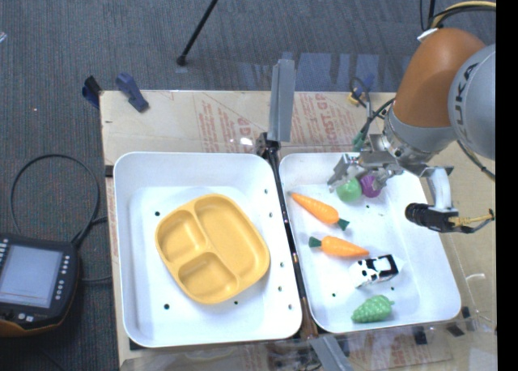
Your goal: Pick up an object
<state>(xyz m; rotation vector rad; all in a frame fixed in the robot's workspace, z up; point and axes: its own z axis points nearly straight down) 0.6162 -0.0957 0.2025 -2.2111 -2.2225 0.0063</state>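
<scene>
Green and purple, two small round toys (358, 188) sit near the back of the right bin (441, 280), directly under the claw (362, 170). Whether its grip has closed, I cannot tell. Lifting straight up would best avoid nudging the nearby carrot (316, 208).

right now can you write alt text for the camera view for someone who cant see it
A grey and orange robot arm's gripper sits low over a green ball and a purple toy in the right white bin, which also holds two toy carrots. The left white bin holds a yellow divided plate.
</scene>
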